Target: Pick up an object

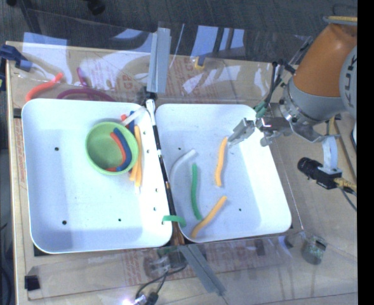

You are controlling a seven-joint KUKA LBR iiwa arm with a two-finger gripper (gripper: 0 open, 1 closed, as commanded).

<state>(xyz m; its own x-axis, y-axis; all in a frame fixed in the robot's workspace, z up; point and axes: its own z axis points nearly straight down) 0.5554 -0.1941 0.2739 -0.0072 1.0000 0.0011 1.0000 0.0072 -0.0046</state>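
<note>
Lying in right white bin [272,189]: long orange flexible strip [221,162], green flexible strip [195,192], shorter orange strip [210,215], pale grey curved strip [180,162]. Sitting in left white bin [53,189]: green plastic bowl [109,147] holding coloured strips. Reaching in from right, grey arm [320,75] hovering two-finger gripper [242,131] over right bin's upper edge, just beside long orange strip's top; finger state unclear, nothing visibly gripped.

The worktop [98,275] carries two shallow white bins side by side, the left bin [66,196] and the right bin [263,196], touching along a middle seam. A grey metal bar [159,59] stands behind that seam. A red cable [44,86] lies beyond the left bin's far edge.
</note>
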